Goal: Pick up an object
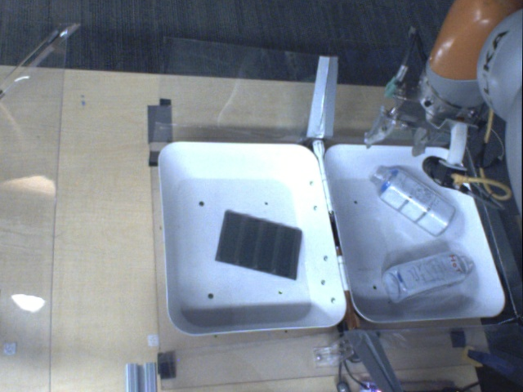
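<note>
Bottles lie in the right bin (490, 300): upper bottle (413, 200) and lower bottle (427, 274), clear plastic, likely light and slippery, best pinched across the middle; dark flat pad (259, 244) sits in the left bin (176, 219); claw (402, 131) hovers over the back rim, holding nothing.

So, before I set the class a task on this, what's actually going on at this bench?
A grey robot arm with an orange band reaches in from the right, and its two-finger gripper hovers over the far edge of the right-hand shallow white bin. Two clear plastic bottles lie in that bin: one near the gripper, one nearer the front. The left-hand white bin holds a flat dark ribbed rectangular pad. Nothing is between the fingers, so no object has been picked up yet.
</note>
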`<state>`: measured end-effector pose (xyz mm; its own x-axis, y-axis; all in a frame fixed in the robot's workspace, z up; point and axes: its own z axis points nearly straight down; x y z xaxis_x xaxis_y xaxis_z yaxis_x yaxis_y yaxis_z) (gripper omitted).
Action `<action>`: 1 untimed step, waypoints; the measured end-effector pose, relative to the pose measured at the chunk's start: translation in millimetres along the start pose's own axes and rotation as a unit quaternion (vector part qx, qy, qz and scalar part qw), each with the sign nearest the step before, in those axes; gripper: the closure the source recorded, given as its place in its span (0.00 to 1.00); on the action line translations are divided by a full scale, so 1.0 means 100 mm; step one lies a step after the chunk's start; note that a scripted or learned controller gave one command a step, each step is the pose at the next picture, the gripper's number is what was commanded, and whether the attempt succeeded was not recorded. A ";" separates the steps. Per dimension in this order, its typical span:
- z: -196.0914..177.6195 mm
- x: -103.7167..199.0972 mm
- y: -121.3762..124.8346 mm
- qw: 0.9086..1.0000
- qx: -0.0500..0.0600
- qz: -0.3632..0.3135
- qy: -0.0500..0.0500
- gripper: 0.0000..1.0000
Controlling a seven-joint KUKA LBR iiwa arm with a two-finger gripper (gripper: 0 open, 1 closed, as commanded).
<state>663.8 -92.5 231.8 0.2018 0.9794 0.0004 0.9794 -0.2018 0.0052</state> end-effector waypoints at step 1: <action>0.11 -0.19 -0.31 1.000 0.001 0.024 0.000 0.00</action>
<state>629.3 -104.7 220.3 0.2483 0.9687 0.0001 0.9687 -0.2483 0.0030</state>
